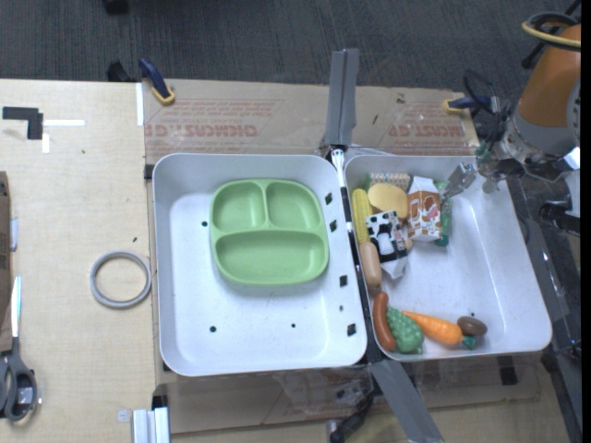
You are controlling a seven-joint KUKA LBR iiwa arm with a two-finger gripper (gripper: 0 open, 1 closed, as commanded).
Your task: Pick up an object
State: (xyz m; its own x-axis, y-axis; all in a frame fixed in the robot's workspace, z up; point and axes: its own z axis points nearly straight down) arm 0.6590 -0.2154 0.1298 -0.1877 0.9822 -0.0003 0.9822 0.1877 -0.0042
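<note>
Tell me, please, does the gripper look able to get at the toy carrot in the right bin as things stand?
Probably yes. The toy carrot lies uncovered near the front of the right bin, with bare floor behind it. The gripper hangs over the bin's far edge. The green toy and brown piece crowd its ends.

Glossy white plastic bins [249, 353], matt green plastic plate [270, 232], pale wood-look bench [74, 210], brown cardboard [235, 118] w/ print.
</note>
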